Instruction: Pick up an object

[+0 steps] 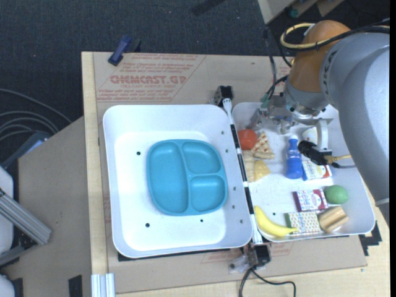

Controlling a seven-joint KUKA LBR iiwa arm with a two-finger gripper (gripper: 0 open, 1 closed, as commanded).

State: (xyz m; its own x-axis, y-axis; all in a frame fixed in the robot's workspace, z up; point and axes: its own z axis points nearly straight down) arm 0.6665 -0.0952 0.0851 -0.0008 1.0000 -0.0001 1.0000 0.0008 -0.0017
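Yellow banana (272, 223) sits nearest in the right bin (362, 218), then green ball (336, 194), blue bottle (294, 159), red tomato (247, 139). Gripper (281, 117) hovers at the far end; claw state: can't tell. Risk: tight clutter deflects the grasp.

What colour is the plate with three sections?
Light blue; the plate lies in the left bin, camera view.

A single fixed camera looks down at a slant from above the worktop (154, 73), far enough back to take in both white bins: the left bin (117, 122) with its blue divided plate (185, 177), and the right bin (359, 218). Dark floor borders the top and left. The arm (352, 73) enters from the right, large and close to the lens.
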